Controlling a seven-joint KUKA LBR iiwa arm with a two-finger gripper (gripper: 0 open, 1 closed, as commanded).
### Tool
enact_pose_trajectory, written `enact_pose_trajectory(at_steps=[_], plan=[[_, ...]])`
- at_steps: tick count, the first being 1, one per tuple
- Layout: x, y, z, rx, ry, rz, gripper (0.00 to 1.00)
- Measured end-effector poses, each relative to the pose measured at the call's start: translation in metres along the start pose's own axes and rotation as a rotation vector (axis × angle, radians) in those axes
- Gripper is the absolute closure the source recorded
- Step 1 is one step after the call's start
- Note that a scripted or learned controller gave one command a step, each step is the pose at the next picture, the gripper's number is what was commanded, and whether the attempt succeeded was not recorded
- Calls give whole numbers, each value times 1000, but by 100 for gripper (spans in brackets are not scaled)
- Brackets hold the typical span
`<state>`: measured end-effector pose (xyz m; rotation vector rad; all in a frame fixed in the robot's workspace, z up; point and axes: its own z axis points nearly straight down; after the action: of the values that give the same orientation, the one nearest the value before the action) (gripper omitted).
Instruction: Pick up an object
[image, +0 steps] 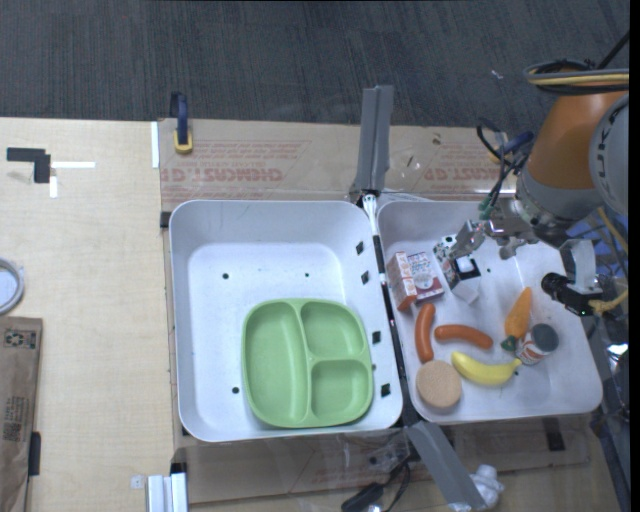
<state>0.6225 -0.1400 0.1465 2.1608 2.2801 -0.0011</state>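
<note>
Green divided plate (306, 362) fills the left bin (190, 300), while the pincer (462, 262), its grip state unclear, hovers in the right bin (580, 395) just beside the small carton (414, 278), above sausages (440, 335) and banana (486, 369).

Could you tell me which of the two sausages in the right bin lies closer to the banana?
The lying-across sausage, just above the banana; the other sausage stands lengthwise farther left, beside the carton.

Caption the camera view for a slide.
Arm's gripper hovers in the right bin beside carton, sausages, banana; green tray in left bin.
</note>
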Motion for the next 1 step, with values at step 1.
enact_pose_trajectory(at_steps=[1], plan=[[-11, 20, 54, -1, 0, -341, 0]])
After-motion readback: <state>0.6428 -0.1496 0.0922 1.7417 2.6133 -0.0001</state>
